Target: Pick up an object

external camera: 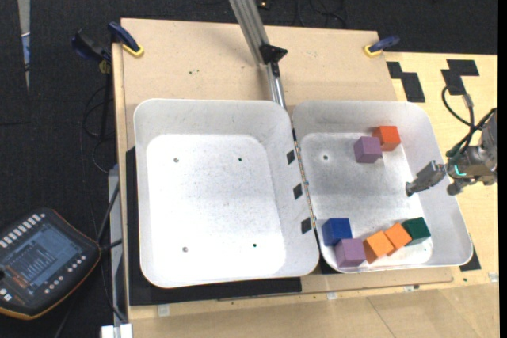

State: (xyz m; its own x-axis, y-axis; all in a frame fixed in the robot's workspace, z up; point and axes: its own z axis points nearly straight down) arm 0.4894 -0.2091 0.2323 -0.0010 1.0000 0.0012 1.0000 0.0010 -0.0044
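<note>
Two bins: shallow, white, speckled, side by side on the counter [333, 51]; left bin [158, 123], right bin [444, 249].
Nearest blocks: blue block [337, 230], purple block [351, 252], orange block [379, 242], green block [416, 231], clustered along the right bin's near edge.
Pincer [425, 178]: at the right bin's right rim, nothing visible between its fingers; released or clenched, cannot tell.
Farther blocks: second purple block [367, 149] touching second orange block [388, 137].
Counter: pale wood, blue clamps [119, 34] at far corners.
Room: dark floor, cables, handheld control pendant [40, 261] lower left.
</note>
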